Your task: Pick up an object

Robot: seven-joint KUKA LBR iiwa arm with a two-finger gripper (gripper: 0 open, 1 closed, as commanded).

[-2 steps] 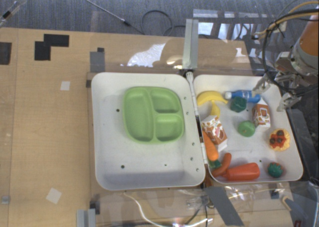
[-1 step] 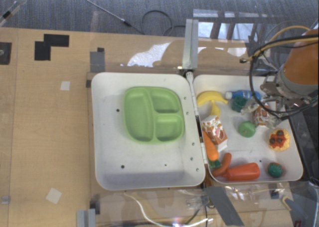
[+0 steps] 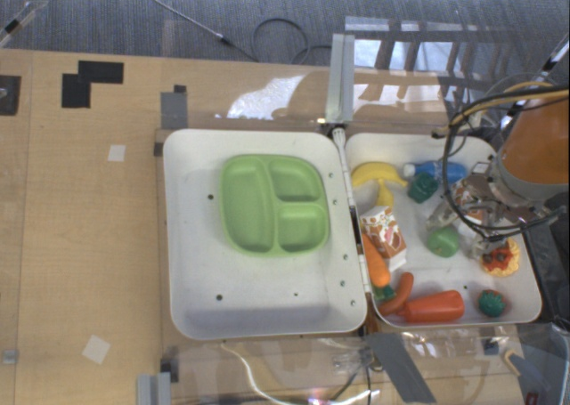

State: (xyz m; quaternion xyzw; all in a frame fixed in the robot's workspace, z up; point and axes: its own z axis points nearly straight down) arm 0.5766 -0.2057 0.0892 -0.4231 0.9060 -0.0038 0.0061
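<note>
While the grey arm's two-finger gripper hangs low in the right white bin, the nearest candidate, a small rounded green plastic object, lies just below and beside it in the camera view, on the bin floor. Whether the gripper is wide or narrow cannot be told. The object looks smooth, compact, without a clear long axis.

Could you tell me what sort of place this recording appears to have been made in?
Probably a robotics lab workcell. A wooden bench carries two white bins, one holding a green divided tray, the other toy food such as a banana, with cables trailing over carpet.
</note>
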